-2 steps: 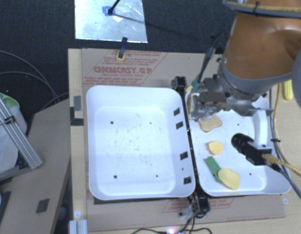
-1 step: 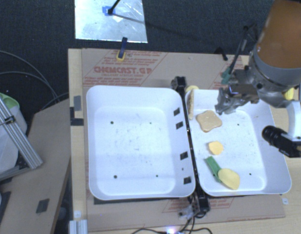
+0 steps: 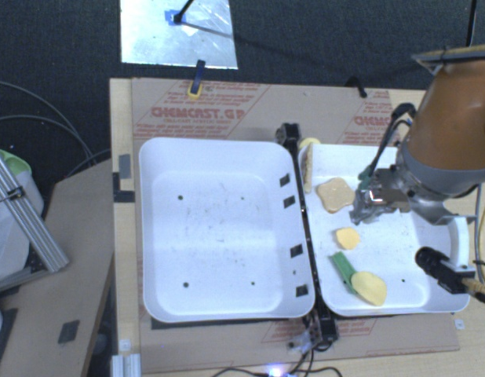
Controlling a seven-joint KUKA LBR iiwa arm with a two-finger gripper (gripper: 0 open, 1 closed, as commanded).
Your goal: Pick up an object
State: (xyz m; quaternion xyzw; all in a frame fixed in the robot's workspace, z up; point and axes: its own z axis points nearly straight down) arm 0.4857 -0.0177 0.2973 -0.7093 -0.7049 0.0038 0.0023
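Objects: four pieces lie loose in the right bin (image 3: 399, 298), none lifted.
Tan slab (image 3: 333, 194): flat on the bin floor, just left of the tool.
Small yellow piece (image 3: 348, 239): below the tool, near the middle of the right bin.
Green piece (image 3: 343, 268): lower left of the right bin, lying at a slant, touching the yellow lump.
Yellow lump (image 3: 370, 287): near the right bin's lower wall, just right of the green piece.
Pale curved piece (image 3: 308, 160): against the right bin's left wall, at its upper corner.
Tool (image 3: 363, 210): low over the right bin, beside the tan slab; whether it is released or clenched cannot be told, and nothing is seen grasped.
Arm (image 3: 454, 132): grey with orange band, above the right bin's right half.
Left bin (image 3: 152, 210): touching the right bin's left wall.
Bench (image 3: 195, 104): covered by printed cardboard under the bins.
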